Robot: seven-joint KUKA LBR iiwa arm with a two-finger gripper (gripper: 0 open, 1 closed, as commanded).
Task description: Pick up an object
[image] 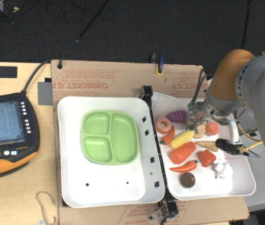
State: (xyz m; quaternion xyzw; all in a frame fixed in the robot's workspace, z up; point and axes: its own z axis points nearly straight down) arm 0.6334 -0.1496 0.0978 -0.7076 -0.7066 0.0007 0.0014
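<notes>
Smooth white bins (71,182) hold a glossy three-part green plate (110,138) and plastic food; claw (195,122) state unclear.

The arm (249,86) is a thick, rounded thing, smooth grey casing on the big links with a broad orange band (228,74) wrapped above the wrist. Below that band the body narrows into a darker grey collar. The tool (195,121) at its end is small, dark metal, cluttered with little fittings, and a thin dark cable (197,92) runs alongside it.
</notes>
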